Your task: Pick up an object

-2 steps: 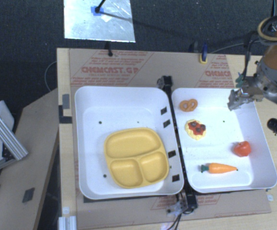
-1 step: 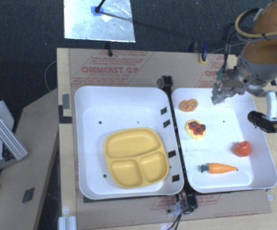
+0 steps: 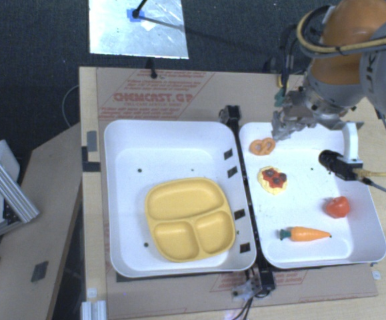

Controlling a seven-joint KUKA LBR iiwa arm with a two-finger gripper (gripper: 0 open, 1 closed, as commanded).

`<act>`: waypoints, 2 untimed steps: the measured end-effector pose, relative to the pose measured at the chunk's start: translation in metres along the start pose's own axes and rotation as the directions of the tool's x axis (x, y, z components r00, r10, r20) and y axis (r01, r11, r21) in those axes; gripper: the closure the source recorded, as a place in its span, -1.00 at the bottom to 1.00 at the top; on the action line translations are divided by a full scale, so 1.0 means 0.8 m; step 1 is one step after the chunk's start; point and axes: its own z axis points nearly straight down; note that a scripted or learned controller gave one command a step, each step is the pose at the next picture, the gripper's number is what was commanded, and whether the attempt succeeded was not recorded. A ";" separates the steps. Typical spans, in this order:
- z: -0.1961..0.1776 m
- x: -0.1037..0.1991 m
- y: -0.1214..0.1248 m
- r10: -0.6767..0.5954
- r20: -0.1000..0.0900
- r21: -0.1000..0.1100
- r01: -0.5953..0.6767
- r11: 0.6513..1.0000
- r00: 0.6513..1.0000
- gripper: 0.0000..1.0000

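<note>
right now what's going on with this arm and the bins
A grey KUKA arm reaches in from the right, its claw low over the back corner of the right bin, just above a pretzel. Nothing can be seen held in it yet. Also in that bin lie a small pizza, a tomato and a carrot. The left bin holds a yellow divided plate.

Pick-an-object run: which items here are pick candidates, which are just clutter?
Candidates, right bin:
pretzel, under the gripper
pizza piece
tomato
carrot

Just lying about:
yellow divided tray, left bin
foil sheet
cardboard
</note>
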 end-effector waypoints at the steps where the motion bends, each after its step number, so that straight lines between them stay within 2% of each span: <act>1: 0.002 0.065 0.024 0.000 -0.001 -0.001 0.000 1.000 1.000 1.00; 2: 0.011 0.124 0.023 0.000 -0.001 0.002 0.000 1.000 1.000 1.00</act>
